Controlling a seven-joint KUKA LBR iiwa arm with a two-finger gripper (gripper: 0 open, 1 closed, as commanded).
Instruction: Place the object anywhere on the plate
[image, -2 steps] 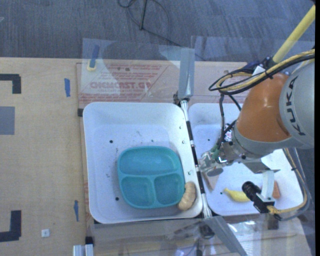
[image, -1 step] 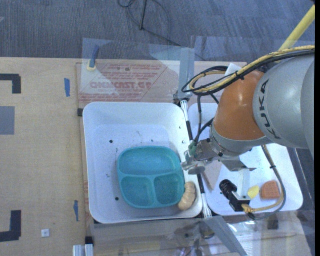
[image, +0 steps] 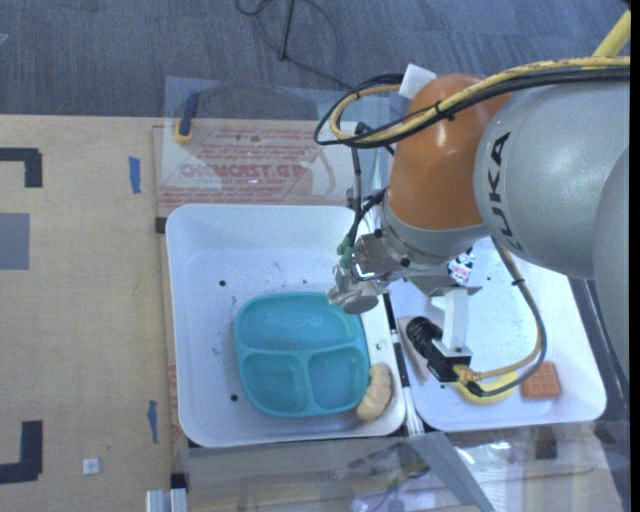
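A teal plate with three compartments lies in the left bin, towards its front. A tan, lumpy object rests on the bin floor against the plate's right front corner, outside the plate. My gripper hangs under the orange wrist band, over the plate's back right corner and close to the wall between the two bins. The wrist hides much of the gripper from above. I see nothing held in it.
In the right bin, an orange square waffle-like piece lies near the front right. A black part with a yellow cable trails from the arm over that bin. The arm covers the bin's back half.
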